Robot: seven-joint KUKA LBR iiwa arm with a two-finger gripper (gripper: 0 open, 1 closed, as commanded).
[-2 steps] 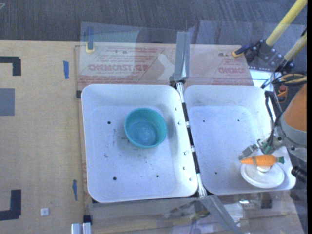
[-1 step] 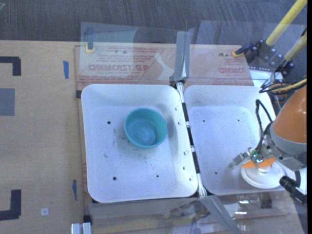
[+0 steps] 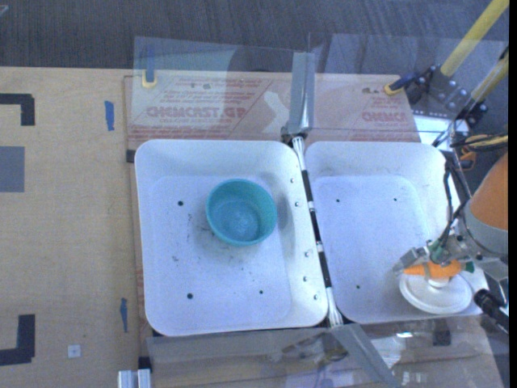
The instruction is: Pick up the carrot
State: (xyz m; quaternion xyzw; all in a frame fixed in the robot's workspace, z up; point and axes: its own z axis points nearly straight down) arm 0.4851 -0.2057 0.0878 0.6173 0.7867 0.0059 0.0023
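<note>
At the left of the frame lies the bare wooden bench (image 3: 65,241), marked with blue tape and black corner marks. Next comes the left bin (image 3: 161,297), with a teal bowl (image 3: 241,210) standing upright near its middle, well apart from everything the task concerns. Right of the divider is the right bin (image 3: 363,217), mostly bare white floor. At its lower right corner sits a white plate (image 3: 436,294), and the carrot (image 3: 436,270) lies on it, a small orange piece at the plate's upper edge. The gripper (image 3: 440,255) hangs directly over the carrot, coming in from the frame's right edge beneath the arm's orange band.

The risk, as I judge it: the carrot is small and sits on a smooth plate hard against the bin's corner wall, so a closing grip could skid it off the plate or nudge the plate itself, and the wall leaves little room to correct.

Whether the fingers are apart or together I cannot tell; the tip is too small and blurred, and nothing shows the carrot held between them.
</note>
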